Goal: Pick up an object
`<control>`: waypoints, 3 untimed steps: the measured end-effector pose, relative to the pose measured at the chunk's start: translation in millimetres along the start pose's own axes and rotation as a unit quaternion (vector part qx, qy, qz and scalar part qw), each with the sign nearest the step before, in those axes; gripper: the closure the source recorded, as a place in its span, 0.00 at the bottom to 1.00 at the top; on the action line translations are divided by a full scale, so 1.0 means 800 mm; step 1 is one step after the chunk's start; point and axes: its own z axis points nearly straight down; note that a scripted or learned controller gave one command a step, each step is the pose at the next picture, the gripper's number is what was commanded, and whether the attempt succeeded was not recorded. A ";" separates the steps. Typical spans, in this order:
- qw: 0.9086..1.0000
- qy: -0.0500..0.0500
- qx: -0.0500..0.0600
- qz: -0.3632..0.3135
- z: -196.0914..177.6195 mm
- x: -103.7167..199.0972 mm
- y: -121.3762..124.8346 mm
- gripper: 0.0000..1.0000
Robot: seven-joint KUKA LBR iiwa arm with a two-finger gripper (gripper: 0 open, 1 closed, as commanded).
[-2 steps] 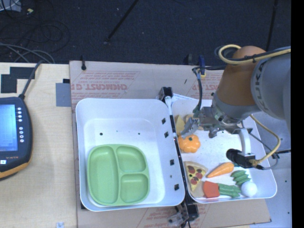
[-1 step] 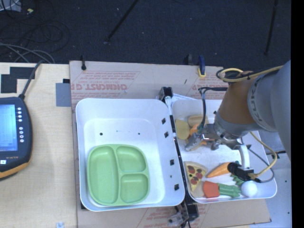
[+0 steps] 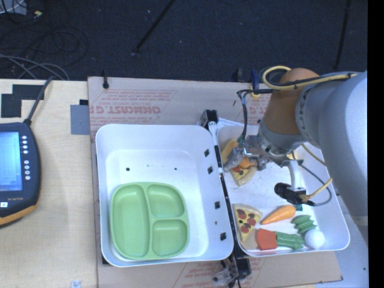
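Observation:
My gripper (image 3: 244,156) is low in the right bin (image 3: 339,219), close to its left wall. It sits right over a small toy food piece (image 3: 241,172) coloured yellow and red, like a pizza slice, and partly covers it. A yellow piece (image 3: 227,152) lies just left of the gripper against the bin wall. Further toward the front lie another pizza slice (image 3: 246,218), an orange carrot (image 3: 277,215), a red block (image 3: 267,239), green pods (image 3: 290,240) and a white egg (image 3: 314,239).
The left bin (image 3: 120,143) holds a green divided plate (image 3: 149,221) at its front. The grey arm (image 3: 336,125) with its orange band (image 3: 291,77) covers the back right of the right bin. A black cable end (image 3: 287,191) hangs by the carrot. A tablet (image 3: 15,167) lies far left.

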 end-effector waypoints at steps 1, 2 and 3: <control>1.000 -0.001 0.001 0.001 -0.014 -0.003 -0.002 1.00; 1.000 0.001 -0.002 0.000 -0.132 0.042 -0.054 1.00; 1.000 0.001 0.001 0.001 -0.124 0.040 -0.054 0.00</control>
